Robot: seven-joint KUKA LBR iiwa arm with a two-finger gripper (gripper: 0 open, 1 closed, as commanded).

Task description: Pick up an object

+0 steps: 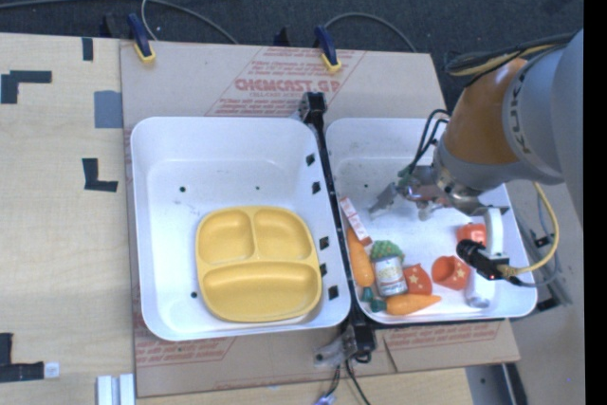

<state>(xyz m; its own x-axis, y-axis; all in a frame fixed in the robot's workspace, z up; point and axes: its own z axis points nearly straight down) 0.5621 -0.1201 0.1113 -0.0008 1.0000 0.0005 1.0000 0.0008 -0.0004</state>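
Wooden worktop (pixel 57 232) under cardboard sheet (pixel 285 81), dark carpet at top. Small jar (pixel 389 275), white label, green lid, lower right bin (pixel 526 303). Hand (pixel 410 196) spread open, gripping nothing.

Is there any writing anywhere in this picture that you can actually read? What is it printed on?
"CHEMCAST G.P." in red, on the brown board under the bins, readable but soft; the smaller red lines beneath it are too blurred.
"KU", black letters on the arm's orange band, cut off by the arm's curve.
Label on the small can: too small to read.
Red-and-white packet: print is blurred.
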